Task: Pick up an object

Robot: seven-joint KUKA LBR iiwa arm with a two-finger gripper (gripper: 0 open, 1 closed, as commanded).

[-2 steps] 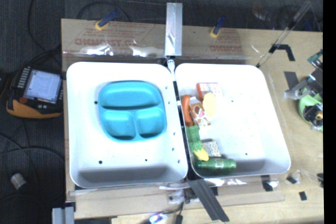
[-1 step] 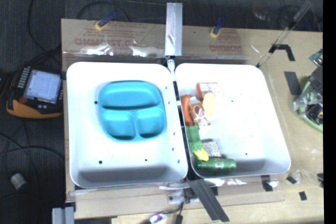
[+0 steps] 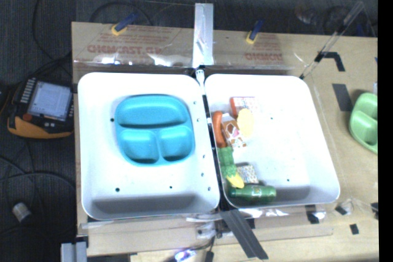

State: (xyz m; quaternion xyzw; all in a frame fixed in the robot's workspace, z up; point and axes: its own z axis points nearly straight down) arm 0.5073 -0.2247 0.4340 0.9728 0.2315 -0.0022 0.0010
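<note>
- Bins are taken from left to right, and the pick is judged from how things lie now.
- Left bin (image 3: 98, 193): a blue tray (image 3: 153, 129) with three wells is seen lying near the middle; nothing is seen in its wells.
- Right bin (image 3: 307, 132): all the small things are crowded along its left wall, just beside the seam between the bins, while the rest of the floor is bare.
- From the far end of that row to the near end: a red-and-white packet (image 3: 241, 104), a yellow piece (image 3: 245, 121) lying partly over it, an orange carrot (image 3: 217, 126) against the wall, a printed packet (image 3: 234, 135), a green strip (image 3: 228, 159), a grey box (image 3: 247, 173) and a green bottle (image 3: 253, 193) on its side by the near wall.
- Gripper: its state cannot be told from this picture.
- Step in hand — a target is still to be chosen and approached.
- Bottle is judged the best target: it lies at the end of the row, with bare floor to its right.
- Descent is best made from above, with the fingers set across the bottle's short axis — well off the bin wall.
- Carrot is better avoided, being pressed against the wall.
- Risk: neighbours may be nudged, since the pieces touch or overlap.
</note>
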